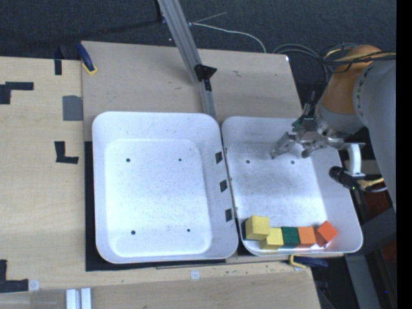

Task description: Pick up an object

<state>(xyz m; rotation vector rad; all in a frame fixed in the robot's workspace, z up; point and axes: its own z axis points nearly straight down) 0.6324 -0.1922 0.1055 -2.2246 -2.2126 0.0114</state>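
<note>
1. blocks first, nearest us: a row against the near wall of the right bin (pixel 335 192). we see a yellow block (pixel 258 226), a second yellow block (pixel 275 238), a green block (pixel 291 236), an orange block (pixel 306 235) and a red-orange block (pixel 326 232) tilted at the corner.
2. we judge they sit bunched there because they slid or were pushed to the wall; they touch each other, so gaps for fingers are tight.
3. left bin (pixel 103 172) holds nothing we can pick, just dark dots on its floor.
4. gripper (pixel 293 145) hangs over the far half of the right bin, well apart from the row. two fingers point left and down, and we read them as spread, with nothing between them.
5. arm comes in from the right, orange band above the wrist, so the wrist is slanted rather than straight down.
6. task thing: any block in that row. none is held, so the pick is not yet done.
7. our guess: the raised yellow block or the tilted end block is easiest, since each has a freer side; the wall may block one finger.
</note>
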